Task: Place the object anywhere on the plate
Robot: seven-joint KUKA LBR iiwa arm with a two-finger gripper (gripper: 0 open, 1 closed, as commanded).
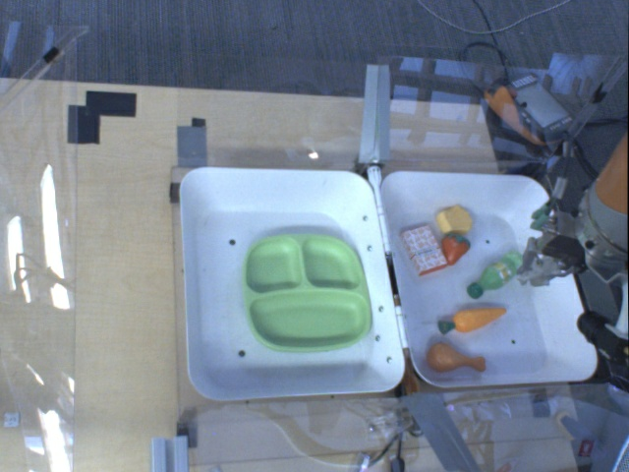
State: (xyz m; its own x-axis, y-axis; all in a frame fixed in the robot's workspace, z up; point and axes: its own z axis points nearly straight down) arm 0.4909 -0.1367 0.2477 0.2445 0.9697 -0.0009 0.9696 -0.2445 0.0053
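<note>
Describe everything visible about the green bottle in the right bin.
The green bottle looks like a small toy of glossy plastic, darker green at its rounded lower-left end and paler toward the upper right. It lies on its side, slanting across the floor of the right bin, right of the middle. Its upper-right end meets the pincer; whether it is gripped cannot be told. The orange carrot lies just below it, apart.

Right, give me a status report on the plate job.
Done: nothing yet; the green divided plate in the left bin has no toy on it. In hand: the claw is low in the right bin beside the green bottle. Left: grasp an item, carry it over, set it down.
</note>
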